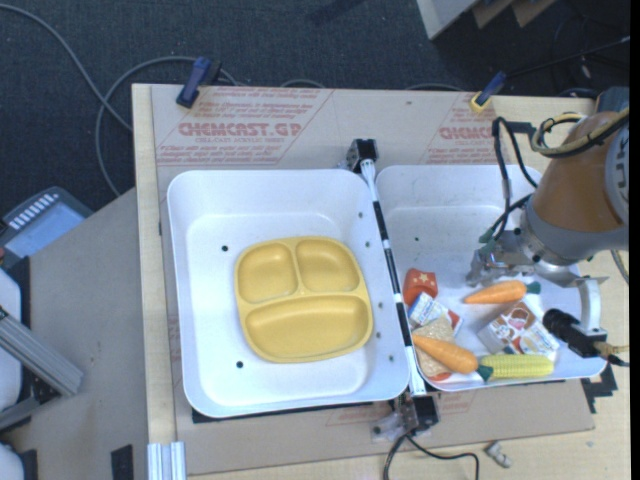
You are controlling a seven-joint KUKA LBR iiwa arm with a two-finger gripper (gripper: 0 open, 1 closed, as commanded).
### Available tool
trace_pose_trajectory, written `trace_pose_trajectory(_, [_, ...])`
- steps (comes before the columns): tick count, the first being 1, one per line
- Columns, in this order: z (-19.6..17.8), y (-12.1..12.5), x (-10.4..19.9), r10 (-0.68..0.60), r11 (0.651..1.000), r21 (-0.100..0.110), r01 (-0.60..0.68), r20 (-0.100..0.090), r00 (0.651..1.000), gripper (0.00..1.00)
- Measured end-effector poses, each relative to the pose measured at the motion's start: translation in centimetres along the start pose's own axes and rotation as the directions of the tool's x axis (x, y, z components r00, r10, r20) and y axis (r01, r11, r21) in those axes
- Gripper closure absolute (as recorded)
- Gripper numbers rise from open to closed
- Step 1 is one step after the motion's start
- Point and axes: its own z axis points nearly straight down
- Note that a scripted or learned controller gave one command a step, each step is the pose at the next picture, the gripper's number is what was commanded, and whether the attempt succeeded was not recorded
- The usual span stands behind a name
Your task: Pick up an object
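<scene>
Red "CHEMCAST GP" lettering [240, 129] marks the bench sheet; the tool [497, 266], grip state unreadable, hovers above a carrot [495, 293].

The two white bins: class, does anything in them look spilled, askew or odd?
Nothing looks spilled or damaged. The yellow divided tray lies flat in the left bin. In the right bin, the toy foods are heaped at the near edge; the corn cob lies along its front rim.
</scene>
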Motion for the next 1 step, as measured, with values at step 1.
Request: trace_pose_trajectory(1, [-1.01, 0.06, 0.02, 0.000, 1.000, -0.003, 0.000, 0.001, 1.000, 1.00])
